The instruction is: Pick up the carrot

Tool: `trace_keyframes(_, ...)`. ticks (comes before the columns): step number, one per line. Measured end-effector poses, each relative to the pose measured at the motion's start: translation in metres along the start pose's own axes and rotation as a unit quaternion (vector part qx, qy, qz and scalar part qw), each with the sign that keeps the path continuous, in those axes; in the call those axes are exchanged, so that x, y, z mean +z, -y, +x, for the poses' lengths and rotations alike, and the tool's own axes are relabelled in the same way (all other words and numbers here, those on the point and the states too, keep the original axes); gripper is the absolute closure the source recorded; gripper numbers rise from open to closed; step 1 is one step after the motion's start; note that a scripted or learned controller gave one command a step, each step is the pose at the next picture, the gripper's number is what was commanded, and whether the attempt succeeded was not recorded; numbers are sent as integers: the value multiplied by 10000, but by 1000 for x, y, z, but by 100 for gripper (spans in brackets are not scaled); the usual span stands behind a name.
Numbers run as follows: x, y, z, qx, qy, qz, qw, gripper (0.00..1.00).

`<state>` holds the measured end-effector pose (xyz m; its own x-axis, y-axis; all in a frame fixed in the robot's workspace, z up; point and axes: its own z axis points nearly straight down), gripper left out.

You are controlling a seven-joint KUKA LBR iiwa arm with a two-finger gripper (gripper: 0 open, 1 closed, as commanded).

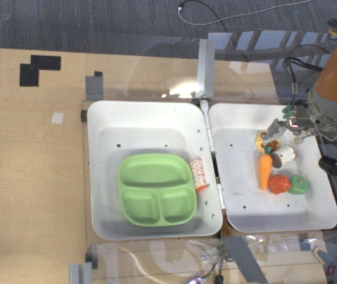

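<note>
Two white bins sit side by side on the desk. In the right bin (239,206) lies one carrot (265,171), with one red item (279,184) and one green item (299,184) just beside its lower end. The hand (286,129) hovers above the carrot, fingers spread, pinching nothing. One green divided plate (156,188) fills the other bin.

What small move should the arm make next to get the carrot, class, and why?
Probably shift the hand a little toward the camera and lower it. It hangs over the small toys at the carrot's far end, while the carrot lies lengthwise in the right bin, a red item touching its near end.
</note>
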<state>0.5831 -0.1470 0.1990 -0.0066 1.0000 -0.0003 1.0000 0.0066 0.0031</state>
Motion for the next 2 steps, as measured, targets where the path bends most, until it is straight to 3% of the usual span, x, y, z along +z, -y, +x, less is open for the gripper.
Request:
trace_keyframes(1, 106, -12, -18, 132, 5, -12, 9999, 0)
trace_keyframes(2, 94, -14, -16, 126, 3, -38, 9999, 100)
